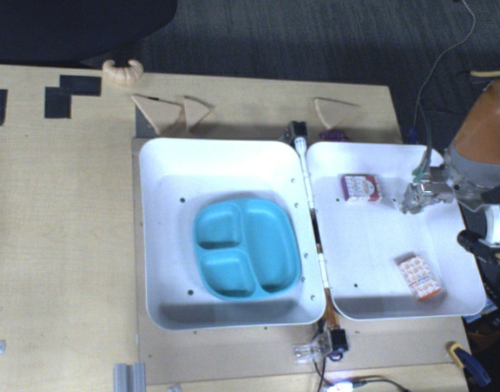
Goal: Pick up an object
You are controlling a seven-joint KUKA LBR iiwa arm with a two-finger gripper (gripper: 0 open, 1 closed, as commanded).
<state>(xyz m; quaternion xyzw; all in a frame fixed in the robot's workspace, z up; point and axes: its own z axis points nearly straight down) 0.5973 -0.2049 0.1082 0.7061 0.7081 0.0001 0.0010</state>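
The claw, its opening too small to tell, hovers in the right white bin, nearest the small red-and-white carton just to its left, long axis across the bin.

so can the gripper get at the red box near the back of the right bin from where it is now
Probably yes. The gripper hangs over the right bin, just right of the red box, which lies flat and alone on the bin floor. Nothing stands between them; the other small box lies well toward the front.
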